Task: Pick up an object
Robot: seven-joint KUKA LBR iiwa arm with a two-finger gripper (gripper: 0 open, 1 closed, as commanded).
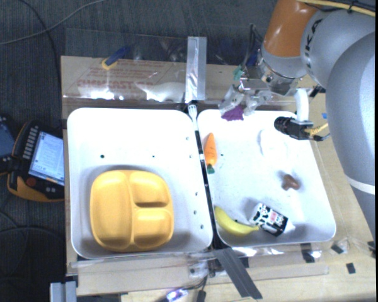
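I see my jaws (240,103) above the far edge of the right bin (315,187), clamped on a small purple object (232,112) that hangs between the fingers, lifted clear of the white floor. The grey arm (340,49) with its orange band (288,17) reaches in from the right above it. Below the purple piece, an orange carrot (209,150) lies against the divider between the two bins. Further toward me in the same bin sit a small brown lump (291,182), a yellow banana (234,223) and, just beside it, a black-and-white patterned box (269,218). The left bin (82,137) holds a yellow sectioned tray (131,207). A handheld controller (39,163) lies off the counter at left.
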